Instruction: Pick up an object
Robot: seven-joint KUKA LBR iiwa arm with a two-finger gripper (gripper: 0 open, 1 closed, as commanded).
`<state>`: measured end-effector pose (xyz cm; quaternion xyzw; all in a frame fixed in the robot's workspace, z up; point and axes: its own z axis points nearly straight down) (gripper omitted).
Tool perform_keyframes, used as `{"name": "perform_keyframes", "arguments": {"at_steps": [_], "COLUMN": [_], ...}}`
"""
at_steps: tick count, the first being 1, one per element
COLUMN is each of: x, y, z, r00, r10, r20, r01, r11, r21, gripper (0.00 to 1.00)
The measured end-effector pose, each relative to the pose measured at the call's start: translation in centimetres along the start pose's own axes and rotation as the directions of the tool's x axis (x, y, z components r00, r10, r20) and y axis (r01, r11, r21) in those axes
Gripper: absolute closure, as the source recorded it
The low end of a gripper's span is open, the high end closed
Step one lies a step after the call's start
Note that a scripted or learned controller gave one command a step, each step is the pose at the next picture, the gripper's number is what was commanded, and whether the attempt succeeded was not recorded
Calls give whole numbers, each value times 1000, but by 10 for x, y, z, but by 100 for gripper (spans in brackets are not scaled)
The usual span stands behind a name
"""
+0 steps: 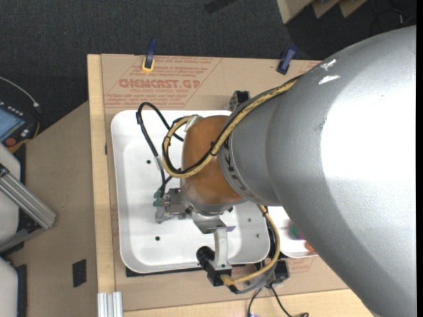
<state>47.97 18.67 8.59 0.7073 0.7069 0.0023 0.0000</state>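
Observation:
My grey arm with its orange band (205,164) reaches in from the right and hangs over the left white bin (132,177). The gripper (164,207) points down near the middle of that bin, low over its floor. A small green bit (158,194) shows right at the gripper's left side; I cannot tell whether it is an object or part of the tool. Small coloured objects (299,236) peek out in the right bin, mostly hidden under the arm.
Black and yellow cables (158,144) loop from the wrist over the left bin. The bins sit on a cardboard sheet (158,78) held by blue clamps (151,53) at the back edge. The arm's big grey link (344,177) hides most of the right bin.

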Motion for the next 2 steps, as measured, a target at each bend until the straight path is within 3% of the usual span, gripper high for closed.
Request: {"name": "perform_keyframes", "arguments": {"at_steps": [1,2], "x": [0,34], "y": [1,33], "z": [-11,-80], "r00": [1000,1000], "r10": [2,-3], "r20": [-1,1], "r01": [-2,3], "r11": [1000,1000], "r21": [-3,-2], "gripper": [100,100]}}
